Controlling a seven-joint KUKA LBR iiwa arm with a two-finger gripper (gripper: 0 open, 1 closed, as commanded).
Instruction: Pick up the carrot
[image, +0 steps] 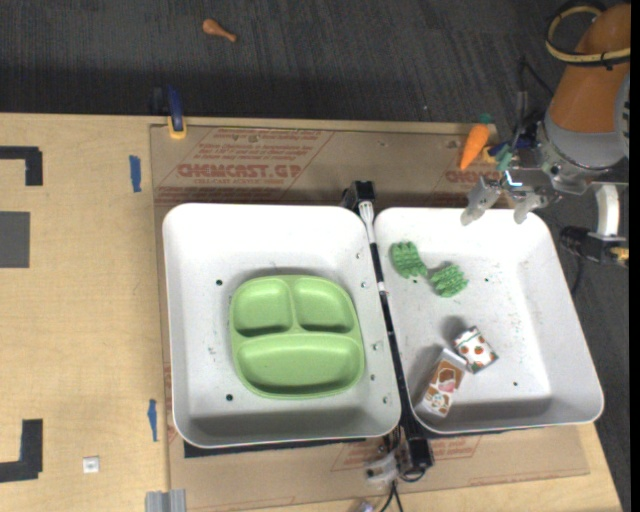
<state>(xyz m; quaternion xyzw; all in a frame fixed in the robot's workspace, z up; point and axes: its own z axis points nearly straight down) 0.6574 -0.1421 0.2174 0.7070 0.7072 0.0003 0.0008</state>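
Up beyond the far rim of the right bin (575, 330), the carrot (474, 147) lies on the brown board of the worktop (80, 300), outside both bins. It is a small orange cone with a green tuft at its upper end, tilted so the tuft points up and to the right. Just right of it is the pincer (497, 208), whose two pale fingers (474, 207) point downward over the bin's far rim, spread apart with bare space between them; nothing is held. The carrot sits close to the wrist hardware, and whether it touches that hardware is hard to tell, because the coloured fittings there blur together. The arm's orange band and grey body are cut off by the top right corner. Inside the right bin lie two green knobbly pieces (426, 268) near the middle and two small printed packets (458, 371) nearer the front; their print is too small to read. The left bin (190, 300) holds a green divided tray (296, 335). A tiny orange thing (217, 30) lies on the dark floor at the top, too small to identify.
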